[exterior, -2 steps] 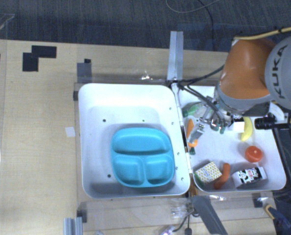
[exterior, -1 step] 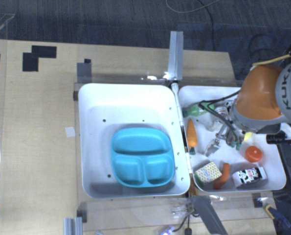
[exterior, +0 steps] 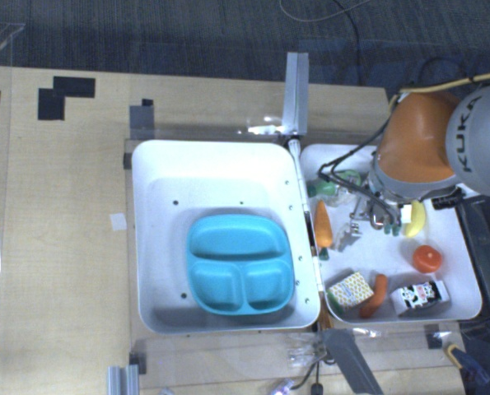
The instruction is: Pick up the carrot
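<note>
Approach step: the gripper (exterior: 350, 235) hovers with fingers slightly apart, holding nothing, the carrot (exterior: 323, 225) lying just to its left against the bin wall; next it must shift left and descend

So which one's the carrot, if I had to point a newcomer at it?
Start at the right-hand shallow white bin, then go to its left wall, beside the divider. The small orange tapered carrot lies there lengthwise along that wall. Its neighbours differ: the round orange-red tomato-like piece is a ball near the right side, and the reddish sausage lies lower, by the patterned box.
</note>
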Robot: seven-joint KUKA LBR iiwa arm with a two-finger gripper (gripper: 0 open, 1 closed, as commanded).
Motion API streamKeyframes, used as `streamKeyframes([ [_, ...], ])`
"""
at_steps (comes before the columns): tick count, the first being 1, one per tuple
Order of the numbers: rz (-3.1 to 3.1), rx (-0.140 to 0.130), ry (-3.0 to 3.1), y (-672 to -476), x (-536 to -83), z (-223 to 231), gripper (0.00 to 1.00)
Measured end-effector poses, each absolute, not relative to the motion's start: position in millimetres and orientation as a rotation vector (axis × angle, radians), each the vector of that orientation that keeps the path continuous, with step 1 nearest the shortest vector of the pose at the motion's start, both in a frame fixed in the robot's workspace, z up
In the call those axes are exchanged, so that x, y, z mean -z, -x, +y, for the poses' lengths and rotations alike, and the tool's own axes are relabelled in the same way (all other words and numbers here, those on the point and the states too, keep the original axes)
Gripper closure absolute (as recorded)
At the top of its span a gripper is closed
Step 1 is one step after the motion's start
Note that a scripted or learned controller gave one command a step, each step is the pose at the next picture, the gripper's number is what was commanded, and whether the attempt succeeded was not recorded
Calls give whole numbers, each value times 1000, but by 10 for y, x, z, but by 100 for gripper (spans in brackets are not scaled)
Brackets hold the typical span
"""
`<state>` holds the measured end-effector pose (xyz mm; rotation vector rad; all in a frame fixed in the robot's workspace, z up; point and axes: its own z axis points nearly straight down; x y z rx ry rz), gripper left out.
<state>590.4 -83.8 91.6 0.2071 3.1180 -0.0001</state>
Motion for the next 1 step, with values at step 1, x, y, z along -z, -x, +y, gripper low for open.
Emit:
streamKeyframes([
  [1,3119,2,36,-5464,-924,-829,0],
])
